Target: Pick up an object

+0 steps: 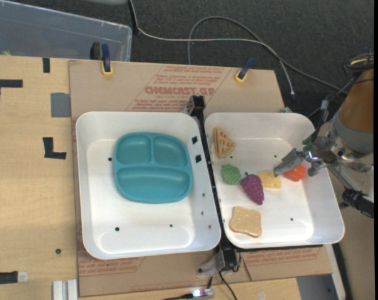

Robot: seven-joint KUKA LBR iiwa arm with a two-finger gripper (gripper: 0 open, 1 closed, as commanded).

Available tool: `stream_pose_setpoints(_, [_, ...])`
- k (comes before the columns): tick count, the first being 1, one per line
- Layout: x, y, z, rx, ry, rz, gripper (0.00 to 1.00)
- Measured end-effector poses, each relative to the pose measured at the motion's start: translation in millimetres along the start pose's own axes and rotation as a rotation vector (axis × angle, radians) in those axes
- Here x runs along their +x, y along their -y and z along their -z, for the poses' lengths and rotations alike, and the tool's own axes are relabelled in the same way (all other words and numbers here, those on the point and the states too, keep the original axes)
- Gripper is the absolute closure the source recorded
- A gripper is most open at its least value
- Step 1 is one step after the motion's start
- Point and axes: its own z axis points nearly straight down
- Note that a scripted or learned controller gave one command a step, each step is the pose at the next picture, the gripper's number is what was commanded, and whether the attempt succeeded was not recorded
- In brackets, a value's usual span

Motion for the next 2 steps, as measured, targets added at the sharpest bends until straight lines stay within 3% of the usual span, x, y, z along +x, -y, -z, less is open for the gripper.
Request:
stream_pose_setpoints(1, [-2, -3, -63, 0.004, -0.001, -0.001, 0.00])
stream_pose_setpoints(2, [-4, -4, -103, -0.014, 0.001, 0.001, 0.00])
